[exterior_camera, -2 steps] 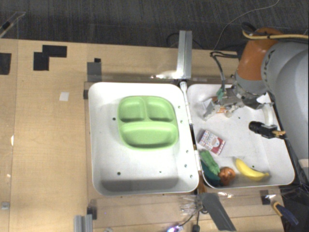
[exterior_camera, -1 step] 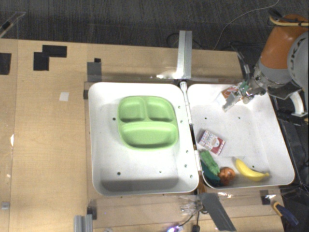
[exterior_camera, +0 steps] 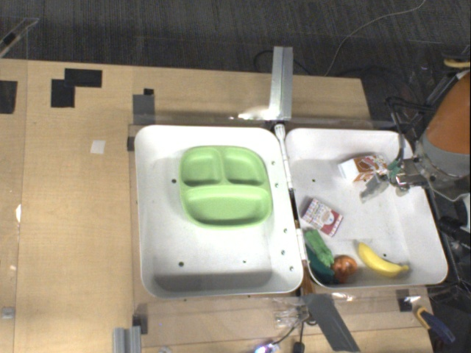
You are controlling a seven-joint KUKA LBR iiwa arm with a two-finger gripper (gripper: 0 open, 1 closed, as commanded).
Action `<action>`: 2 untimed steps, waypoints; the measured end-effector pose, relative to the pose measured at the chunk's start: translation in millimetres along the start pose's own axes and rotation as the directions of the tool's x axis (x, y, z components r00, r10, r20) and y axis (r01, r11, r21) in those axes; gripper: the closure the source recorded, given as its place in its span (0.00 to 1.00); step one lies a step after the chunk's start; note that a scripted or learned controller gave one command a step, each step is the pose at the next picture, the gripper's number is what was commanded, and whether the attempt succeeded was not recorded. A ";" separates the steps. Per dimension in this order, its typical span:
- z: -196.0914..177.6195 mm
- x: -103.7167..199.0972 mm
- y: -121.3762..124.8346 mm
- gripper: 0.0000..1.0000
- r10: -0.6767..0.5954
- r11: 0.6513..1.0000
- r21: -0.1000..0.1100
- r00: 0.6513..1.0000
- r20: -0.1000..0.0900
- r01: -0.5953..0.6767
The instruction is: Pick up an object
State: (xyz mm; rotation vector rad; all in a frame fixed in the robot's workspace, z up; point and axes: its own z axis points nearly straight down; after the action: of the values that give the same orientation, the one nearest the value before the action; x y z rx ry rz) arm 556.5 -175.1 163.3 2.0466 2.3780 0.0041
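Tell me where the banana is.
The banana lies in the right bin, near its front edge, just right of the red apple.

Light wooden bench, with black patches near its far left corner. Directly on it, two shallow white bins side by side, touching along their inner edges: left bin and right bin. At the far side, upright grey metal post standing where the bins meet. Small pale square lying left of the bins.
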 end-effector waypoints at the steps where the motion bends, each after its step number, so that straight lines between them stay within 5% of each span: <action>1: 31.3 43.7 -56.7 0.00 0.122 0.992 0.002 0.992 -0.001 -0.122; 2: 72.2 8.9 -64.8 0.00 0.169 0.986 -0.008 0.986 -0.002 -0.169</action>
State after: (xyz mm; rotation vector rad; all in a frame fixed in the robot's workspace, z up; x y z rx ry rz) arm 491.4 -176.0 90.8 2.2373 2.1934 0.0152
